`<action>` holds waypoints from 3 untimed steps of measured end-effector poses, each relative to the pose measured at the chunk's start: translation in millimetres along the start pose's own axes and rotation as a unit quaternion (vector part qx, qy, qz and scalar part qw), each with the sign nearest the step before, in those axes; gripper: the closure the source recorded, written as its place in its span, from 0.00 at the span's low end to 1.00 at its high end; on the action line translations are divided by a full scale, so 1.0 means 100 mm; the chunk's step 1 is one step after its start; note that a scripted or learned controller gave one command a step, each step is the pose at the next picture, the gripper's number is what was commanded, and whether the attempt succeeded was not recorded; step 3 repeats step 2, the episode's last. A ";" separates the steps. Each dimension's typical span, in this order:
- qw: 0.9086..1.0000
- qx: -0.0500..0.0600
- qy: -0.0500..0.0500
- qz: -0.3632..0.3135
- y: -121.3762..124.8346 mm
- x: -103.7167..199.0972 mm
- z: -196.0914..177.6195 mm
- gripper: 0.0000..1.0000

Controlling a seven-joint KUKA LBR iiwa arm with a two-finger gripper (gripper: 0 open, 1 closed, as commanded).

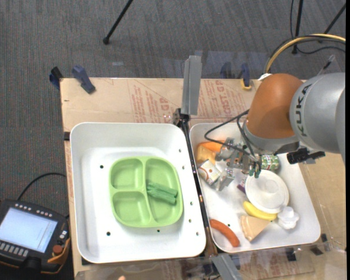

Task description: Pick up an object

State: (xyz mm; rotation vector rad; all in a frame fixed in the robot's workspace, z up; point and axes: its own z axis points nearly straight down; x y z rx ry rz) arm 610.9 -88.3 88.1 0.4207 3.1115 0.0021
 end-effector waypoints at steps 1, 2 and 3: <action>0.997 0.001 0.005 0.072 -0.05 -0.26 0.00 0.00; 0.995 0.001 0.002 0.095 -0.51 0.62 0.01 0.00; 0.995 0.001 0.002 0.095 -0.51 0.62 0.01 0.00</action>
